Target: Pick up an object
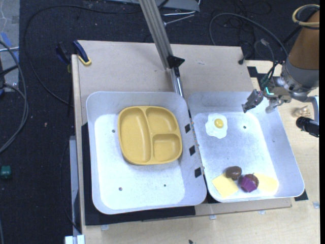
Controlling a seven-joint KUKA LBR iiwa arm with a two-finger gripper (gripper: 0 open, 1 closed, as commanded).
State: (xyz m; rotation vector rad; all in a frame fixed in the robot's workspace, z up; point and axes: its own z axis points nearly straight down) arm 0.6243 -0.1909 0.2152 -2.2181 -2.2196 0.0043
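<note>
The right bin (277, 151) holds a fried egg (217, 125) near its back left, and at the front a brown round piece (233, 173), a purple piece (249, 183) and two yellow cheese slices (225, 185). My gripper (262, 104) hangs over the bin's back right corner, well to the right of the egg. Its two fingers (251, 103) are spread apart with nothing between them.
The left bin (101, 187) carries a yellow divided plate (150, 134). A slanted metal pole (158, 27) rises behind the bins. Cables and a clamp (81, 55) lie around the bench's back edge.
</note>
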